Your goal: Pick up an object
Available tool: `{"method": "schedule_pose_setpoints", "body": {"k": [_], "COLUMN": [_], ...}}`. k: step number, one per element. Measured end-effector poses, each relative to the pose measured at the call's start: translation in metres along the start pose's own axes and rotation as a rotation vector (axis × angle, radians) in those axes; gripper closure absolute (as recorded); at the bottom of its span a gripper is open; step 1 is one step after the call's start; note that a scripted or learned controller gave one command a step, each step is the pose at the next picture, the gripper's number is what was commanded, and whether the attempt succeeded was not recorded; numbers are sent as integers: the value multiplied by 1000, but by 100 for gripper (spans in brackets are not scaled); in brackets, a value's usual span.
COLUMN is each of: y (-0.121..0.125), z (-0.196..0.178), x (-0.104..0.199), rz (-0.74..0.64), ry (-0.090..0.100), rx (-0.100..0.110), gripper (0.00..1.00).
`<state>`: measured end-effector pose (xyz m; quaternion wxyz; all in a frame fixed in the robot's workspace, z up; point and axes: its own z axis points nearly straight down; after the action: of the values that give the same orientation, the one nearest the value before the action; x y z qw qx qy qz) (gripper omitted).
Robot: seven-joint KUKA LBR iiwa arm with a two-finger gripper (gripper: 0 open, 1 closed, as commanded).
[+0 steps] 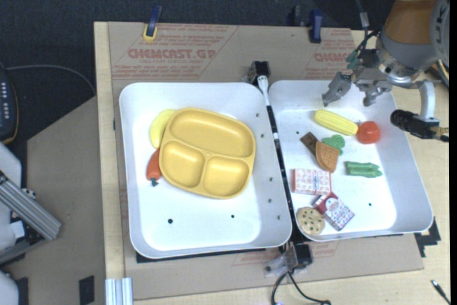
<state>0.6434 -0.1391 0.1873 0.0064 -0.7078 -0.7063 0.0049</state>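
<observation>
My gripper (353,91) hangs over the back of the right bin (400,214), its two fingers spread apart with nothing between them. Just in front of it lie a yellow corn cob (335,122) and a red tomato (368,132). Further forward are a brown and orange toy with a green top (327,152), a green pepper (363,169), a pink checked packet (310,181), a small red and white packet (334,211) and a cookie (310,220).
The left bin (136,153) holds a yellow divided plate (207,152), with a yellow piece (158,126) and a red-orange piece (153,166) tucked at its left side. A black camera mount (415,123) juts in at the right bin's edge.
</observation>
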Motion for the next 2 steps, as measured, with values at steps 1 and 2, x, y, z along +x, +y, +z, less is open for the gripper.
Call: {"method": "schedule_pose_setpoints", "body": {"k": [1, 2], "y": [3, 7], "z": [-10, 37], "x": [0, 7], "rz": [-2, -3], "ry": [-2, -1], "rx": [-16, -10], "gripper": [0, 0]}}
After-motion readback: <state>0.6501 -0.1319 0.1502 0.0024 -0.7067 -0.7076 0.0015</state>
